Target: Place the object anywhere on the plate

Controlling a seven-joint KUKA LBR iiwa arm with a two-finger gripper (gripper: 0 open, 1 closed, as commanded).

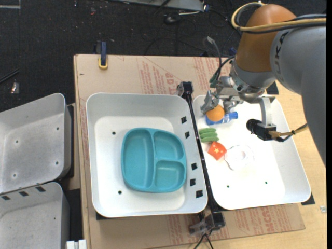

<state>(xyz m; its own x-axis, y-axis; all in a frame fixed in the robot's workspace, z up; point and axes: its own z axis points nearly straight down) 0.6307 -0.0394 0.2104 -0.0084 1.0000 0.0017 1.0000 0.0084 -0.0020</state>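
The teal divided plate (153, 160) lies in the left white bin (104, 113) and carries nothing. In the right bin (280, 185), near its far left corner, sits an orange round object (215, 115) with a small blue piece (231, 116) touching its right side. My gripper (219, 102) hangs directly over the orange object, at or just above its top. A green object (208, 134) and a red object (217, 150) lie a little nearer along the bin's left wall.
A pale, see-through round piece (238, 157) rests right of the red object. A black cylinder (260, 129) on a cable hangs off the arm over the right bin. The black divider (196, 139) separates the two bins.
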